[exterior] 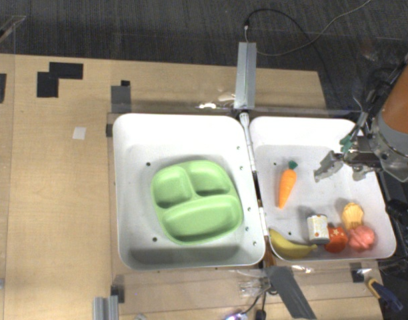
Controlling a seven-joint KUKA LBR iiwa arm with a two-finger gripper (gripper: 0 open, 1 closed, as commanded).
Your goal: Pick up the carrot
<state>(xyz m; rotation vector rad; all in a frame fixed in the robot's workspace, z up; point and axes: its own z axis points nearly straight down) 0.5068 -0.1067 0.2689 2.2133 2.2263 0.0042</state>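
Two bins; my gripper (339, 165) hovers right of the carrot (287, 186), fingers spread, holding nothing. I'm in the approach step: next, move left and descend.

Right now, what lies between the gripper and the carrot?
Nothing: in the camera view, bare white bin floor separates the gripper from the carrot.

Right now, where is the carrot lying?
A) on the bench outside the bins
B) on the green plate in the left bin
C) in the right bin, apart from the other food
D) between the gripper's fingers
C: the carrot lies on the floor of the right bin, apart from the banana and the gripper, while the green plate sits in the left bin.
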